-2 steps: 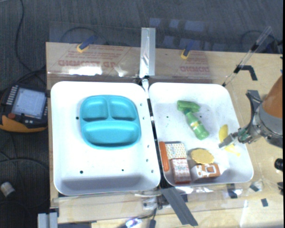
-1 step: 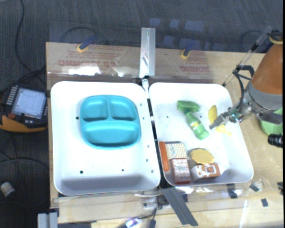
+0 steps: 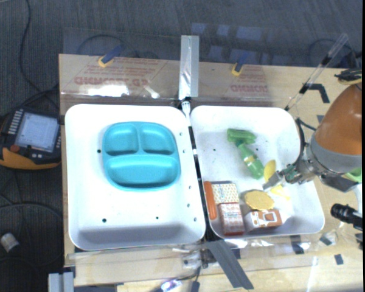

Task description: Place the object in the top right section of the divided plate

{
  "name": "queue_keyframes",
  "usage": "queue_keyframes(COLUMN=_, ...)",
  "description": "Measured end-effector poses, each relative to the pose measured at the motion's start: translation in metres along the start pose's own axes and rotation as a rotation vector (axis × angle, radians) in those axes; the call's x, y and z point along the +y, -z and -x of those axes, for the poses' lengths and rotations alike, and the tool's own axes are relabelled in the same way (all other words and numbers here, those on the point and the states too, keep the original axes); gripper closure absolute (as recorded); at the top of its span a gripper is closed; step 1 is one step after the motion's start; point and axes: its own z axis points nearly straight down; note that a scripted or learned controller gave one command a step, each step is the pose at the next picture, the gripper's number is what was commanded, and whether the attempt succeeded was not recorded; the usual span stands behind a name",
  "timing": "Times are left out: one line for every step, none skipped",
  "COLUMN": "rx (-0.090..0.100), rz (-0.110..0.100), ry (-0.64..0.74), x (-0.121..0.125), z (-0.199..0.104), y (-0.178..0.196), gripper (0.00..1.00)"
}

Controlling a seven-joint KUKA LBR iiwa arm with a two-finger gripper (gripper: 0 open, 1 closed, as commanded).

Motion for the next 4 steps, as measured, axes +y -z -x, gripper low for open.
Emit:
queue_keyframes(rx=0.000, rz=0.001, ry=0.207, x=0.013, z=-0.063, y=0.008, gripper=1.00)
queue_keyframes(rx=-0.001, rz=0.002, ry=0.399, x=0.040, z=-0.074, y=0.022, gripper=1.00)
queue_keyframes(rx=-0.001, rz=0.002, ry=0.541, x=0.067, z=-0.091, y=0.013, gripper=1.00)
queue_keyframes(rx=-0.001, rz=0.002, ry=0.728, x=0.080, z=-0.103, y=0.013, gripper=1.00)
